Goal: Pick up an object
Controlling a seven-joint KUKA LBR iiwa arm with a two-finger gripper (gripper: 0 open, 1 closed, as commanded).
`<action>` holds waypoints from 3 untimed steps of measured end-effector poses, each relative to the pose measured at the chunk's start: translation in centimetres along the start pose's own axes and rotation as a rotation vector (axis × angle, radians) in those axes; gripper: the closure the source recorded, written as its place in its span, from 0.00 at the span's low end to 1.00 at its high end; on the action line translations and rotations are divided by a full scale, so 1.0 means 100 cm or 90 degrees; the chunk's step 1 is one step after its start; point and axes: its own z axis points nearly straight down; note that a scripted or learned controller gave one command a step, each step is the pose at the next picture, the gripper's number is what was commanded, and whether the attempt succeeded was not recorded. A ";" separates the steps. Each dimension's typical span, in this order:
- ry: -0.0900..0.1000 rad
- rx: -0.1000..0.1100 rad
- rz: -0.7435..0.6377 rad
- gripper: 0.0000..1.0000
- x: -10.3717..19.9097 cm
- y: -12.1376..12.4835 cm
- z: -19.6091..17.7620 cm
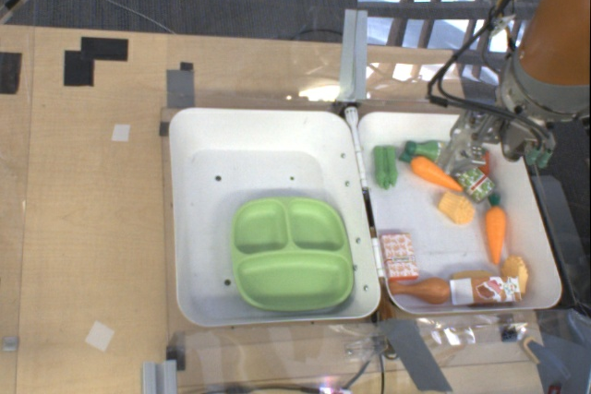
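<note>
I'm looking down at two white bins, smooth plastic, catching a soft sheen along their rims. The green tray in the left one is showing as matt moulded plastic. The bench is reading as pale wood, lightly glossy (window light is glaring off it near the top). My own gripper is glinting like bare metal. The carrots are looking like smooth plastic toys.

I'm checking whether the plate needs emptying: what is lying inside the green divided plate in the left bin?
The green divided plate has three compartments showing bare green surface, no items in them. It sits on the left bin floor; whatever is beneath the plate is covered.
</note>
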 end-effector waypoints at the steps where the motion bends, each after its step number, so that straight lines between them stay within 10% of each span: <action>1: 0.000 0.001 -0.051 1.00 -0.065 -0.016 0.009; 2: -0.004 -0.001 0.013 1.00 -0.072 0.045 -0.045; 3: 0.001 0.001 -0.175 1.00 -0.027 0.016 -0.004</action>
